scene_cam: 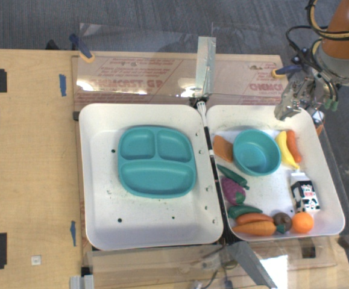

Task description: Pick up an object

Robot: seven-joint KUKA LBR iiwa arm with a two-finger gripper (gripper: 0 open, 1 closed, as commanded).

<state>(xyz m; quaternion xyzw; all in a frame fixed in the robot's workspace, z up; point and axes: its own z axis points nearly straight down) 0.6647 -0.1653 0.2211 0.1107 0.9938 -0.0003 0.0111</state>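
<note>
The metal two-finger gripper (289,110) hangs above the back edge of the right-hand shallow white bin (330,179), holding nothing; its fingers look slightly parted, though glare blurs them. Just below them lie a yellow toy banana (286,150) and an orange toy carrot (294,146), touching. Descend vertically and straddle one alone.

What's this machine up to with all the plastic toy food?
A grey robot arm with an orange band reaches in from the right, its two-finger gripper poised over the far right corner of the right white bin. Nothing is seen between its fingers. That bin holds a teal plastic bowl, a yellow toy banana, a toy carrot, a small orange ball and other play food. The left white bin holds a teal divided plate. Nothing has been picked up yet.
</note>
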